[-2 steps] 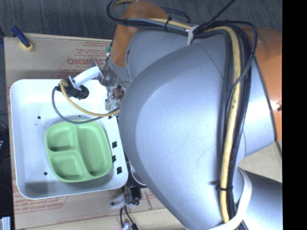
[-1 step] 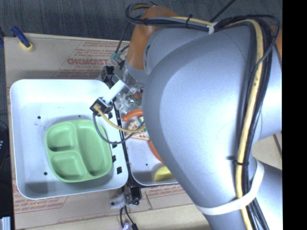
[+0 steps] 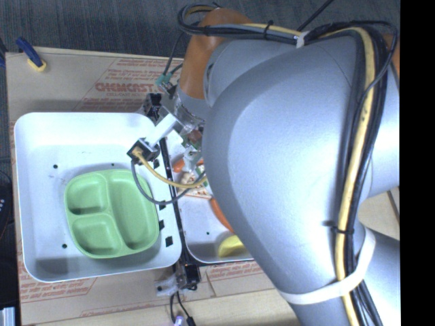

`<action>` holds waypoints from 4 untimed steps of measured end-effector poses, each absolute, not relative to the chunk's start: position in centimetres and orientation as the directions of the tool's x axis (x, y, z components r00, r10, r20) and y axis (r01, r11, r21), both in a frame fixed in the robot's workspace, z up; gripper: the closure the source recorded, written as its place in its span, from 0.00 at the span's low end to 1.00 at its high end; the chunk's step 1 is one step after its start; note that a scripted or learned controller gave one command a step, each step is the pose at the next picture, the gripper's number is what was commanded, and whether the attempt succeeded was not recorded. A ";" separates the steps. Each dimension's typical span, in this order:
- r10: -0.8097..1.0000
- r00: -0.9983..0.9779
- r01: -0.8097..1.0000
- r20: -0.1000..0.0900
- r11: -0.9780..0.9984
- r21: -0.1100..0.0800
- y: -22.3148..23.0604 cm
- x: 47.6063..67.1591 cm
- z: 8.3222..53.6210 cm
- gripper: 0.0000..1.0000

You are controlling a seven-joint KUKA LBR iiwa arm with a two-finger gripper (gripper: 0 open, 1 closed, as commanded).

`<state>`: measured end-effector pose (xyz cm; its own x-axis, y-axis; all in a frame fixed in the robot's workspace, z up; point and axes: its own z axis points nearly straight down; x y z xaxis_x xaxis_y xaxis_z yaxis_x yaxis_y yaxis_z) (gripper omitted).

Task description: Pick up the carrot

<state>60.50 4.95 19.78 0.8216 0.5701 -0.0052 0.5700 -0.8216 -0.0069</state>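
1. The carrot [image 3: 219,212] shows as an orange strip in the right bin [image 3: 204,250], close to the divide between the two bins and pressed against the edge of the arm [image 3: 292,155], which hides most of it.
2. Just above the carrot, small orange and pale bits [image 3: 182,175] lie by the divide; what they are cannot be told.
3. Below the carrot, a yellow thing [image 3: 231,246] sits near the right bin's lower wall, partly under the arm.
4. The pincer [image 3: 194,145] is above the carrot, over the top of the right bin beside the divide; whether it is wide, narrow or holding anything cannot be told, since the wrist and cables crowd it.
5. A yellow cable [image 3: 160,175] loops from a black fitting [image 3: 144,151] left of the carrot, over the left bin's edge.
6. The left bin [image 3: 41,148], well left of the carrot, holds a green divided plate [image 3: 112,212] lying flat in its lower half.
7. The tabletop [image 3: 102,80] above both bins is brown cardboard with red print.
8. A blue and yellow thing [image 3: 30,54] lies at the far upper left corner, well apart from the carrot.
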 end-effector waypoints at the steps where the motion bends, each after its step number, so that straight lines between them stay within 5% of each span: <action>1: 0.561 0.828 0.560 0.001 -0.828 -0.010 9.3 58.0 13.6 0.00; 2: 0.566 0.825 0.566 -0.005 -0.825 -0.013 9.2 57.9 14.5 1.00; 3: 0.341 0.940 0.341 -0.004 -0.940 -0.003 4.0 56.1 19.1 1.00; 4: 0.205 0.979 0.205 -0.002 -0.979 -0.002 6.0 50.4 30.4 1.00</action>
